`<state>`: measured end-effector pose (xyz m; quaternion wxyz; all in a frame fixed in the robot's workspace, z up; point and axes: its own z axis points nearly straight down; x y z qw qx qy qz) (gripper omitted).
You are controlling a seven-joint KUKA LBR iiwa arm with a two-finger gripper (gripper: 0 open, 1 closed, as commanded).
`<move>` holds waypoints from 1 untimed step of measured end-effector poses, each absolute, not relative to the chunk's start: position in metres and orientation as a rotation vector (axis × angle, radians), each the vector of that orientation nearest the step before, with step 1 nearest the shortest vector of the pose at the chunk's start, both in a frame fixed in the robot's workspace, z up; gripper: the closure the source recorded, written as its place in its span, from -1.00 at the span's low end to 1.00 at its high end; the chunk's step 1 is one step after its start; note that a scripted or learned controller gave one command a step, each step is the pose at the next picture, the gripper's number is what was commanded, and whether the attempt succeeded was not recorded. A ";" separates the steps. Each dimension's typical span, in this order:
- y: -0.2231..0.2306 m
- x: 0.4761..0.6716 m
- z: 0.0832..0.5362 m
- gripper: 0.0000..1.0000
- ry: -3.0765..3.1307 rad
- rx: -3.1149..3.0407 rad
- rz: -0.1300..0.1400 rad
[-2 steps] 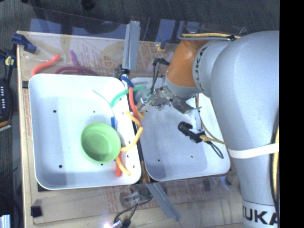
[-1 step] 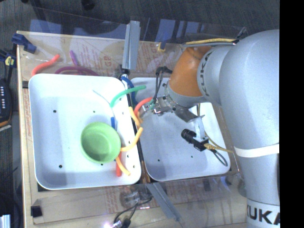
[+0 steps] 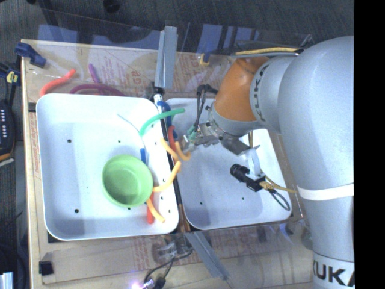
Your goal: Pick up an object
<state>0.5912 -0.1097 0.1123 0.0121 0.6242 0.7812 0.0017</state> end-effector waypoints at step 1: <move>-0.113 0.592 0.114 -1.00 2.426 1.946 0.004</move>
